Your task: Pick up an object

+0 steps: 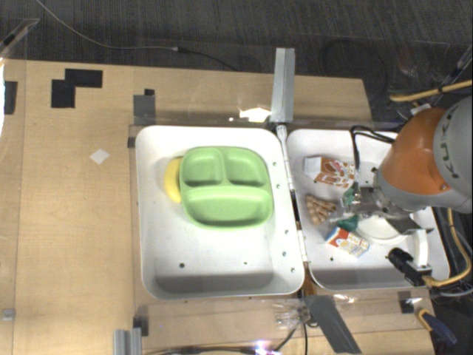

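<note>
Across the middle of the frame sat two shallow white bins, side by side on a wooden bench [66, 220]. Filling most of the left bin [214, 265] was a green divided tray [224, 186], face up, with a yellow object [172, 180] tucked partly under its left edge. At right, the grey arm with its orange band [414, 165] reached in over the right bin [369, 268], wrist lowered among the small items there, probably because those loose pieces were the likeliest things to pick up. Its gripper [355, 207] hung low near the bin's centre; whether it was clenched or released could not be told. Around it lay the candidates: a red-and-white packet [332, 171] toward the bin's upper left, a brown lumpy cluster [318, 210] just left of the gripper, and a small red, white and blue packet [347, 240] just below it. Nothing could be seen lifted clear of the bin floor, so the pick seemed not yet done.
</note>
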`<state>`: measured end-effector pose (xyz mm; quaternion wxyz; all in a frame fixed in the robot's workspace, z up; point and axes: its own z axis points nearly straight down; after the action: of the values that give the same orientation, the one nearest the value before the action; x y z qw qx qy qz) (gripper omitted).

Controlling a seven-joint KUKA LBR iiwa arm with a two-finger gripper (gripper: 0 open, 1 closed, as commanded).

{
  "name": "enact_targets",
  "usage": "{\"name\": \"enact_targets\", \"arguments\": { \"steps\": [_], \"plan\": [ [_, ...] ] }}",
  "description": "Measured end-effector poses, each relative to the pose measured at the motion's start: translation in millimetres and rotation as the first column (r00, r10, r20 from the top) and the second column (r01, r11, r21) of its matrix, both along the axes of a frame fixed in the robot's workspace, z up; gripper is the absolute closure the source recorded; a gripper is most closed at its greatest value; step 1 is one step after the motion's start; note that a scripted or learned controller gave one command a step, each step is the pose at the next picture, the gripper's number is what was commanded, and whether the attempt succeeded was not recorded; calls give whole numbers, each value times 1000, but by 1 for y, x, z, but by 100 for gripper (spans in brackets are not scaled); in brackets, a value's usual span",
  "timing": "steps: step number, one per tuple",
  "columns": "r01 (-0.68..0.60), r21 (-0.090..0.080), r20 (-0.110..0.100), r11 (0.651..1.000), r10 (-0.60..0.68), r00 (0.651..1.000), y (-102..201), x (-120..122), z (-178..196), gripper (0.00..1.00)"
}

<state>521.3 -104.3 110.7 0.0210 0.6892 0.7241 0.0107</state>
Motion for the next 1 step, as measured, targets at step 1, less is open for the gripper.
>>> {"name": "enact_targets", "arguments": {
  "steps": [1],
  "plan": [
    [-53,13,-39,999,53,998,55,5,129,100]
  ]
}}
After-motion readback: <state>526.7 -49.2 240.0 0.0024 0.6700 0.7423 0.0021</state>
